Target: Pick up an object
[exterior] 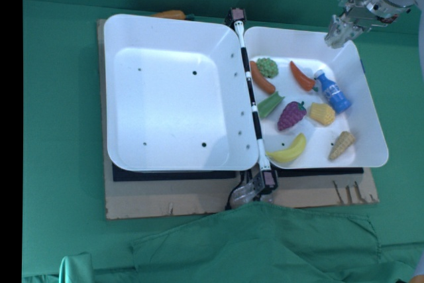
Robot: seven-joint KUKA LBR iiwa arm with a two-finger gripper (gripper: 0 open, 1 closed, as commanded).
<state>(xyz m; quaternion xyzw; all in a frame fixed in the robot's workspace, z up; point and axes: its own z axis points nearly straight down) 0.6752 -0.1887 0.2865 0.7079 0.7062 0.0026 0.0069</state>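
Inside the right bin (371, 142), the toys lie in a loose cluster on the floor. Nearest the gripper (336, 34) are a blue bottle (332, 92) and an orange-red pepper (301, 76), side by side but just apart, both lower in the view than the gripper and a little toward the left. The gripper hangs over the bin's far right corner, near the rim, well apart from every toy and with nothing between its fingers; whether the jaws are open or closed cannot be told from this angle.

Below the bottle sits a yellow corn piece (322, 114), and beside that a purple grape bunch (291, 115). Further toward the near rim lie a banana (289, 150) and a pale cone (341, 144). Toward the bin's left wall are a green broccoli head (267, 67), a reddish carrot (262, 78) just beside it, and a green pod (269, 105) lower down.

Left of this bin stands the left bin (119, 30), its floor showing a few small dark holes. A black-and-white rod (250, 89) runs along the seam between the two bins. Behind the left bin's far rim an orange object (169, 14) peeks out. Both bins rest on a cardboard sheet (165, 202) over a green cloth (59, 142).
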